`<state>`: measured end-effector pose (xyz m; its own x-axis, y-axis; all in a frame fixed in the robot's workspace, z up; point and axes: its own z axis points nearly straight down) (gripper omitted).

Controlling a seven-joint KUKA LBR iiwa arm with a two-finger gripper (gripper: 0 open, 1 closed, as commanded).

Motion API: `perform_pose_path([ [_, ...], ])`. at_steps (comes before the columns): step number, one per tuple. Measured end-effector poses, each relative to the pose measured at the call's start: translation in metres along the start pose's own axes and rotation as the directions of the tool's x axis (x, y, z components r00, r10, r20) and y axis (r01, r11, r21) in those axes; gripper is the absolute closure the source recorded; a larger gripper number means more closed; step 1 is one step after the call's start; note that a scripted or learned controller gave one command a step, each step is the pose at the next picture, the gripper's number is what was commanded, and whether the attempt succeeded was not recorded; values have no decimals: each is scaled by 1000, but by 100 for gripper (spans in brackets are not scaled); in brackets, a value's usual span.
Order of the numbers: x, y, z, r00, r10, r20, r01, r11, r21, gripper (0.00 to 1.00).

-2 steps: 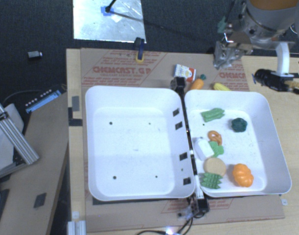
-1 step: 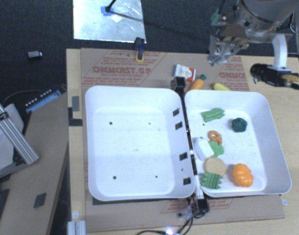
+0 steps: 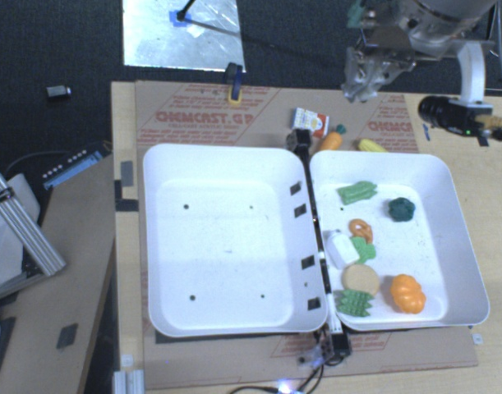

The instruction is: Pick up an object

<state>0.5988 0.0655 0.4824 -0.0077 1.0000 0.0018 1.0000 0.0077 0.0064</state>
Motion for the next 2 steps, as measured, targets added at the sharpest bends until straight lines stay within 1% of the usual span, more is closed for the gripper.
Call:
perform_pose_path([
  [1, 31, -6, -37, 1000, 1, 0, -1, 1000, 0, 100],
  [2, 63, -20, -54, 1000, 1, 1, -1, 1000, 3, 100],
])
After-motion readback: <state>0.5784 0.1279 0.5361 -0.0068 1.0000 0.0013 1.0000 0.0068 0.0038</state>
